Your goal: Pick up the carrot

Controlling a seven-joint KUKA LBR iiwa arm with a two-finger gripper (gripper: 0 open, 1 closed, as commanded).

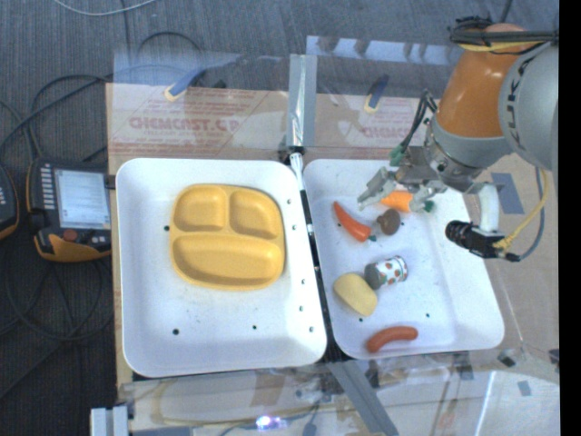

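The carrot (397,200) is a short orange piece with a green end, lying near the back of the right bin (472,289). My gripper (398,194) hangs right over it, reaching in from the right. One grey finger (373,192) slants out past the carrot's left end and the other stands by its green end, so the jaws look open and set astride the carrot. Whether they touch it I cannot tell.
Also in the right bin are a red-orange pepper-like piece (352,222), a small brown ball (388,222), a little tin (388,272), a yellow lump (355,293) and a sausage (392,338). The left bin (145,316) holds a yellow divided tray (227,235).
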